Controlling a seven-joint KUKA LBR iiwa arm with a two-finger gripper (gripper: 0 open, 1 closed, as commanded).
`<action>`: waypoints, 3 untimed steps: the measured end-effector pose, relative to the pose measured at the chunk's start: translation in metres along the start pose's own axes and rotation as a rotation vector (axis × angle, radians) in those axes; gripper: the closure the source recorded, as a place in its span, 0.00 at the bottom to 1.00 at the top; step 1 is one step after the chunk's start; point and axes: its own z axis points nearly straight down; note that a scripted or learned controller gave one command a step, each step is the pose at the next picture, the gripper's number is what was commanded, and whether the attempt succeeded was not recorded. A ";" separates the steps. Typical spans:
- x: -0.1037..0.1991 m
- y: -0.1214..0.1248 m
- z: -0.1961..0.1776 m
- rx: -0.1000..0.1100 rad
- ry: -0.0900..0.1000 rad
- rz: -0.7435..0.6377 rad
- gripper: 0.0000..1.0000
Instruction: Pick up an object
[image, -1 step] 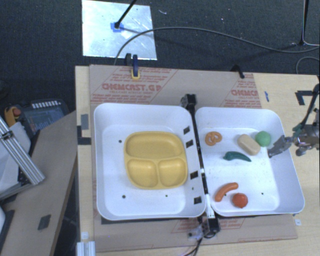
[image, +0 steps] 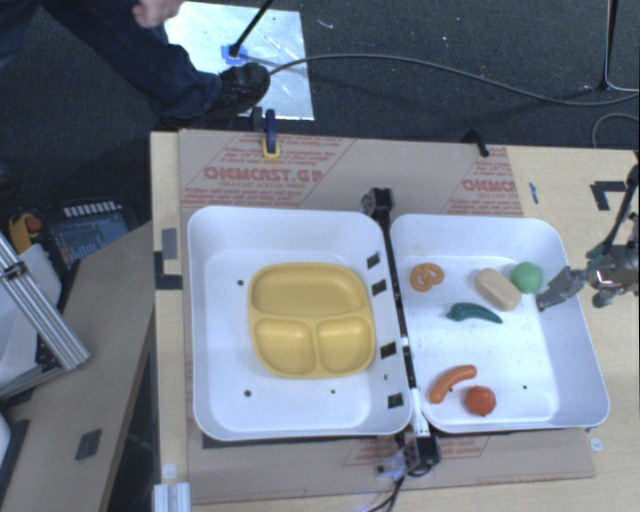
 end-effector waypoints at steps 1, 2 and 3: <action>0.008 -0.001 0.060 0.005 0.002 0.002 0.00; 0.008 0.004 0.103 0.004 0.002 0.003 0.00; 0.012 0.005 0.145 0.004 0.002 0.002 0.00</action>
